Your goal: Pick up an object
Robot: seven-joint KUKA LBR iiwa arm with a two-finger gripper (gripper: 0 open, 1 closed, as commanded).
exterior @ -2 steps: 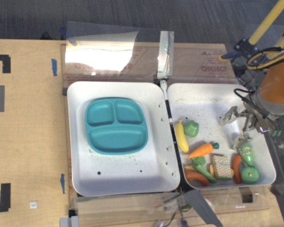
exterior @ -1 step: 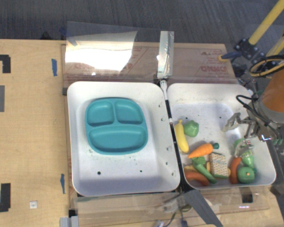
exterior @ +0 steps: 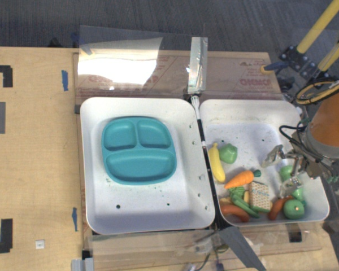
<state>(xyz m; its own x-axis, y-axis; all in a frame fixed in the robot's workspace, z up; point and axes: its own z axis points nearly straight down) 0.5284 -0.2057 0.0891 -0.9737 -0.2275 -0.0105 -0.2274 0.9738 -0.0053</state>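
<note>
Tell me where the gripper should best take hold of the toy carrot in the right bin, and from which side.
Probably across the orange body of the carrot, near its middle, coming straight down. It lies flat and slanted, with the banana close at its pointed end, so fingers should close across its narrow width.

- You lose most of the arm (exterior: 332,123) past the right edge; the part left in frame is a soft orange blur.
- You can't tell how the gripper (exterior: 287,165) fingers stand; the metal there is too small and cluttered.
- A green piece (exterior: 285,172) sits partly hidden behind the gripper.
- The heaped toy food (exterior: 250,199) overlaps, so you can't separate the lower pieces.
</note>
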